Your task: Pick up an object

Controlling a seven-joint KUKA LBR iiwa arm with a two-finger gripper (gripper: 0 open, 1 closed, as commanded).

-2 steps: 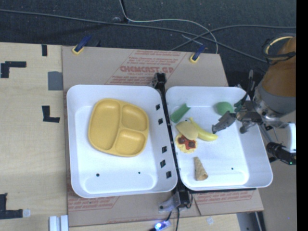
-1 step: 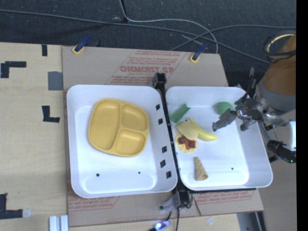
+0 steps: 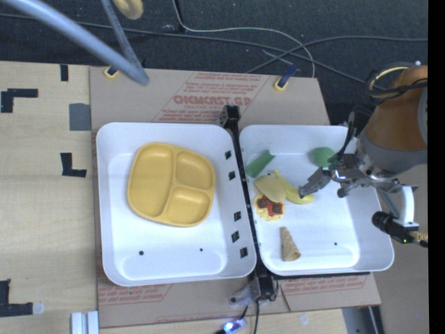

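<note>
The right bin [image 3: 361, 252] holds small toy foods, and the gripper [image 3: 311, 186], fingers too blurred to tell apart or together, sits at the yellow banana [image 3: 281, 186], which looks light, stiff and slippery, best pinched across its middle.

In my right bin [image 3: 361, 252] lie a green wedge [image 3: 259, 163], yellow banana [image 3: 278, 185], pizza slice [image 3: 270, 207], cone [image 3: 288, 244] and green piece [image 3: 322, 156].
</note>
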